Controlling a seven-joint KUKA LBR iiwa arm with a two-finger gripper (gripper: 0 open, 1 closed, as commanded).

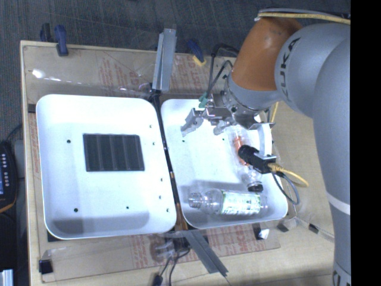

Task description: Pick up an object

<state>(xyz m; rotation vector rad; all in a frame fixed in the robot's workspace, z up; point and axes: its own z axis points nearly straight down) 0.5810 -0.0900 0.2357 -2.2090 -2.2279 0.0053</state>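
Note:
A clear plastic bottle (229,202) with a green and white label lies on its side along the near wall of the right bin (178,159). A second clear item with orange inside (239,143) lies by that bin's right wall, partly hidden under the arm, and a small black cap (255,187) shows at its near end. A dark grey ribbed slab (113,152) lies flat in the left bin (53,118). My gripper (206,123) hangs over the far part of the right bin, open, with bare white bin floor between its fingers.
A black plug with a yellow cable (262,161) hangs from the wrist over the right bin's right side. A grey metal bar (164,58) stands up behind the gap between the bins. Clamps sit along the bench's far edge.

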